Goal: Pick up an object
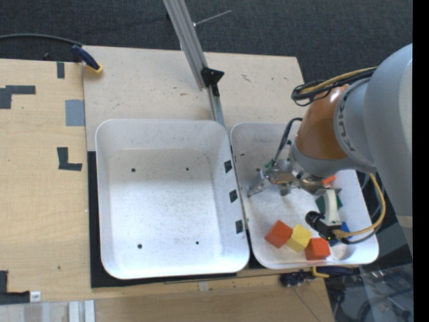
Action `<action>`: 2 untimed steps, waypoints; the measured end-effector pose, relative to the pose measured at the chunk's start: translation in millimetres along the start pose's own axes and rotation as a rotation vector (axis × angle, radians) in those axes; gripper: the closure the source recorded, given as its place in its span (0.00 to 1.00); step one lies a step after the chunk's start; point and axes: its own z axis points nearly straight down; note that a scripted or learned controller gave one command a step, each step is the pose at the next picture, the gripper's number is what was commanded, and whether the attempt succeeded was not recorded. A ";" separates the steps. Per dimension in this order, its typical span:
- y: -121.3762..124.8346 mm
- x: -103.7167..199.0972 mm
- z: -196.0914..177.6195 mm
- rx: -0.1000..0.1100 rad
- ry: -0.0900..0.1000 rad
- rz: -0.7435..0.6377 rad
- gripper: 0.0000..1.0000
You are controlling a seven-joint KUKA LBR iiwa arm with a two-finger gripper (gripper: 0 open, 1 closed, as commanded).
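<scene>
My gripper (269, 188) hangs over the middle of the right bin (258, 136), below the orange band of the wrist. Its two metal fingers (254, 188) stand apart, open, and only the white bin floor shows between them. Toward the bin's front lie an orange cube (278, 234), a yellow cube (299, 237) and a red-orange cube (318, 248), close together in a row. They lie below and to the right of the gripper, apart from it. A white and green object (331, 204) rests at the right side of the bin, partly under the arm.
The left bin (107, 180) stands beside the right one, their walls touching in the middle. A slanted metal rail (191, 39) runs down to the bins' back edge. The arm's cables (328, 228) loop over the right bin's front right corner.
</scene>
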 end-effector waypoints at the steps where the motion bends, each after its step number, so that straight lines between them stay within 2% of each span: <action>1: 0.1 0.7 -10.4 0.000 0.002 -0.001 1.00; 2: -0.5 -6.0 -54.5 -0.007 0.000 0.001 1.00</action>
